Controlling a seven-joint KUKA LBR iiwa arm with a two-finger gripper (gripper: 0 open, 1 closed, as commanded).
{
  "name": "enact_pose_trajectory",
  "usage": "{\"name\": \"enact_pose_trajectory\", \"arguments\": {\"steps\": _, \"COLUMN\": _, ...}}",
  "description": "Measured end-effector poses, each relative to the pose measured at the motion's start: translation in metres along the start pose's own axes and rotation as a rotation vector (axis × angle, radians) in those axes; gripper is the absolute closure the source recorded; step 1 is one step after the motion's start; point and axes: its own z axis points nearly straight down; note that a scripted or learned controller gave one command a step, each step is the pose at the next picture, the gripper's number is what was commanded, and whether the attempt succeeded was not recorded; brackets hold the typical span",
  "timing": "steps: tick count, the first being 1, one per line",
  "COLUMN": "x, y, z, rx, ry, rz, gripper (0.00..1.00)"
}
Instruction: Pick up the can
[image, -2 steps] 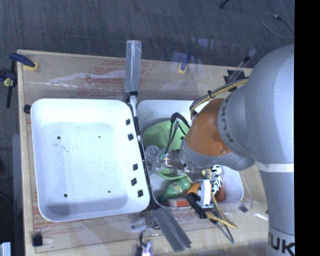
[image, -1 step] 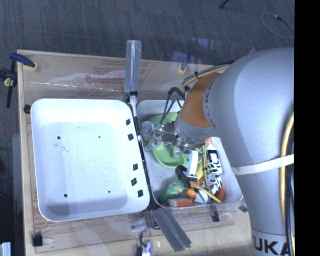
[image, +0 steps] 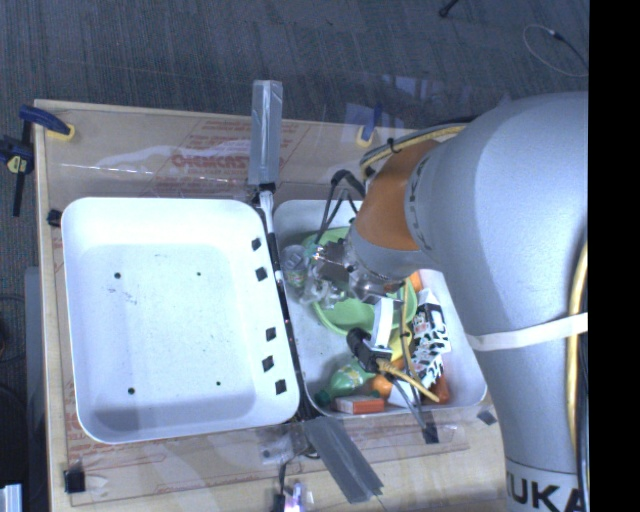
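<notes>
Camera view: tool (image: 322, 272) low in right bin (image: 300, 215); finger state cannot be told; can not identifiable among clutter, possibly under wrist; advise confirming target before closing and lifting.

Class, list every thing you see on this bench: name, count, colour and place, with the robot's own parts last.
Left bin: one, white, left half of the bench.
Right bin: one, white, beside the left bin, crowded with items.
Green bowl: one, light green, middle of the right bin, partly under the arm.
Black-and-white packet: one, right side of the right bin.
Orange-red items: several, near edge of the right bin; too jumbled to name.
Can: cannot be told apart in the clutter.
Blue clamps: two, far left corner of the bench.
Arm: one, grey with an orange band, reaching over the right bin.
</notes>
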Motion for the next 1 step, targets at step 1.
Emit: {"name": "enact_pose_trajectory", "arguments": {"steps": 1, "x": -0.0062, "y": 0.0007, "z": -0.0009, "rx": -0.003, "ry": -0.008, "rz": 0.007, "gripper": 0.0}}
